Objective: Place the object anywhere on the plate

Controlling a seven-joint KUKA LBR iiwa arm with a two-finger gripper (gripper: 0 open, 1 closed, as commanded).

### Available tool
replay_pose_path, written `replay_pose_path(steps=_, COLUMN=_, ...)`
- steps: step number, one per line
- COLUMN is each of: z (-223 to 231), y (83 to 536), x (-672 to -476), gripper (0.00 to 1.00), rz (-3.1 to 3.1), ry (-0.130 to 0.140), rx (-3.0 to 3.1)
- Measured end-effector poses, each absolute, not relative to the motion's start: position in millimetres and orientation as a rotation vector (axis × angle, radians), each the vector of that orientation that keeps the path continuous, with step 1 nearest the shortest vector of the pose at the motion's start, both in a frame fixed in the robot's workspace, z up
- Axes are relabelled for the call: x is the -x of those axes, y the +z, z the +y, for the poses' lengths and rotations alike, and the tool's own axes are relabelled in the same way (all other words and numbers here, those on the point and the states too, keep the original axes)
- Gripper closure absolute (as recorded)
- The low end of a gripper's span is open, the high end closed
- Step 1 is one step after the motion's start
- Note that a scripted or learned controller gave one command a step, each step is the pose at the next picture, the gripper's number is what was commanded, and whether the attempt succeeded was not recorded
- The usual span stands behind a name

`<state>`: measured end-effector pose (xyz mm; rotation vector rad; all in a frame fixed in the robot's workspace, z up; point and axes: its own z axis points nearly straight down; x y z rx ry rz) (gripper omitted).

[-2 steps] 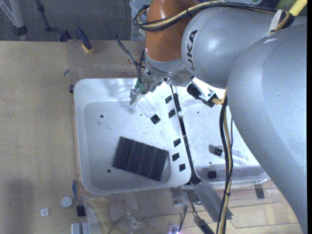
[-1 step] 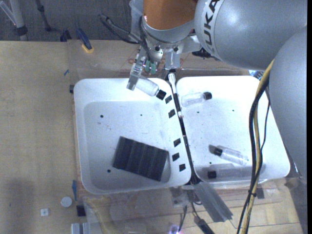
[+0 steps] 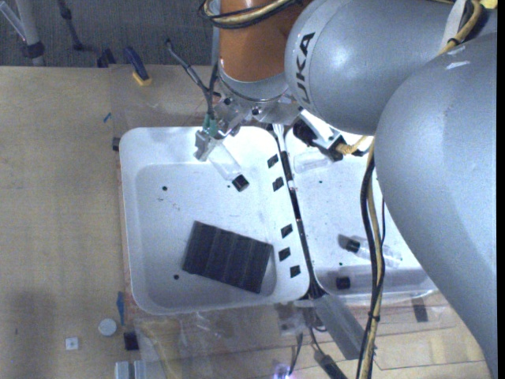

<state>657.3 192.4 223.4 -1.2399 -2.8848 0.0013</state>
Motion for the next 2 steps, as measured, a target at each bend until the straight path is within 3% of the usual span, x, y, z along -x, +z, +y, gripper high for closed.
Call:
replay_pose_path(steps=1, z=195.9, y=290.2, x=-654.6, gripper=1.00, rz=-3.126, ry=-0.005, rx=0.367)
replay_pose_path(steps=2, z=225.5, y=280.2, x=-645.1, gripper=1.00, rz=-2.912, ry=0.000, rx=1.179)
